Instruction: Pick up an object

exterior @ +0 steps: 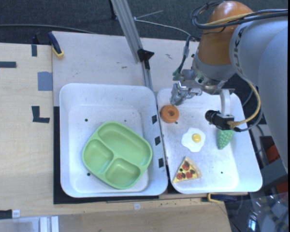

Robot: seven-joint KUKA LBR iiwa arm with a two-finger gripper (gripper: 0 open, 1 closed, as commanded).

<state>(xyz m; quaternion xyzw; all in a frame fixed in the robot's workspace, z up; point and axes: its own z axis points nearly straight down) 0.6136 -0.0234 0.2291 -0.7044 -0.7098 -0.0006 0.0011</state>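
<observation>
One gripper (178, 98) hangs over the far left corner of the right bin (241, 178); can't tell its state from this angle. Just near of it lies the donut (169, 114), apart from it, by the bin's left wall. Further out sit a fried egg (194, 139), pizza slice (186, 170) and green toy (224, 138). Left bin (72, 100) has a green divided plate (117, 154).
</observation>
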